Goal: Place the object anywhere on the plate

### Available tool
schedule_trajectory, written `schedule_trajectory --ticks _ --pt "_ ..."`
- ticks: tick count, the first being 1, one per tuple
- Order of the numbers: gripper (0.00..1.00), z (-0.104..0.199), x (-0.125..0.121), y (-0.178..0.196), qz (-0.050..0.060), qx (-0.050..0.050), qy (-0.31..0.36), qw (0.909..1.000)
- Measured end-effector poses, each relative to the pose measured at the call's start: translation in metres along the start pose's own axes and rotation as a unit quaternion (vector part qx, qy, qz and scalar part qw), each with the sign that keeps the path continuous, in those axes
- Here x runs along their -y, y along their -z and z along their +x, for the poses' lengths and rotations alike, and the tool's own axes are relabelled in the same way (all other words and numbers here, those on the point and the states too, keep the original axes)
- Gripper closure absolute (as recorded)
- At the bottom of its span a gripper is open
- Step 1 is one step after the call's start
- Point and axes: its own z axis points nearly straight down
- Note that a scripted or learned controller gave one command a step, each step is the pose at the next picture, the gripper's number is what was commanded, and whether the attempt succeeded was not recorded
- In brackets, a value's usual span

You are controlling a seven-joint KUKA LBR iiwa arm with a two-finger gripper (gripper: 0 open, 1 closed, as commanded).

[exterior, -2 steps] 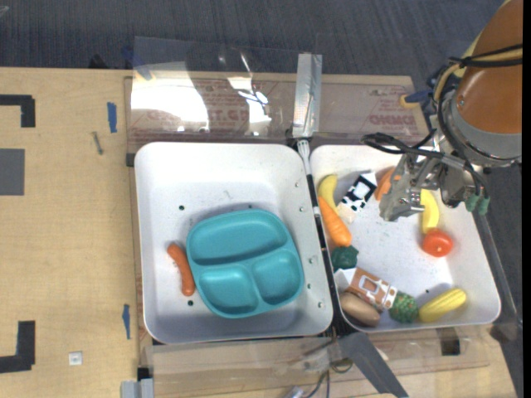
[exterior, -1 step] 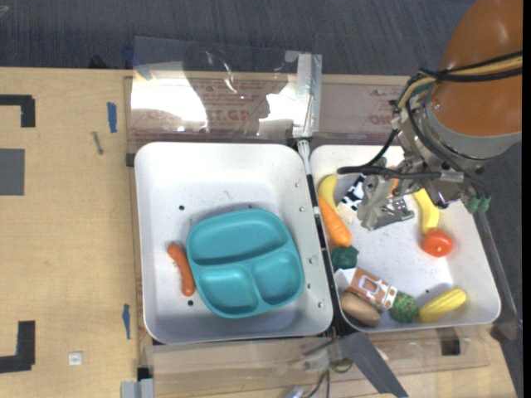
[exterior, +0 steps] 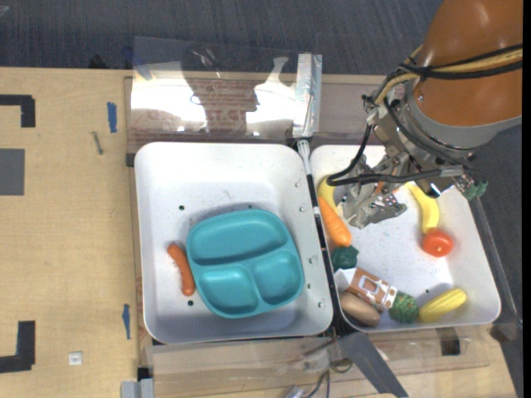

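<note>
A teal divided plate [exterior: 241, 259] lies in the left bin [exterior: 166, 172], and nothing rests on it. An orange-red sausage [exterior: 182, 269] lies just left of the plate on the bin floor. My gripper [exterior: 371, 208] hangs low over the upper left part of the right bin [exterior: 479, 264], under the arm's orange band. An orange carrot [exterior: 335, 222] lies just left of the gripper, along the bin's left wall. A yellow banana [exterior: 426, 206] and a red tomato [exterior: 437, 243] lie to its right. I see nothing clearly held.
Along the right bin's front edge lie a brown potato-like piece [exterior: 358, 308], a small printed box [exterior: 372, 288], a green broccoli [exterior: 404, 307] and a yellow lemon-like piece [exterior: 442, 303]. A dark green item [exterior: 344, 257] sits below the carrot. A clear plastic panel [exterior: 224, 98] stands behind the left bin.
</note>
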Motion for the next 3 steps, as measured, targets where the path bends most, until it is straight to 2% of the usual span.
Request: schedule_trajectory --ticks 1,2,3 --pt "1.00 -0.035 -0.057 -0.009 -0.001 0.000 0.085 0.9964" --pt "1.00 -0.061 -0.062 0.109 0.000 0.002 0.251 0.9680" --pt "1.00 -0.040 -0.055 0.107 -0.003 -0.002 0.418 0.9086"
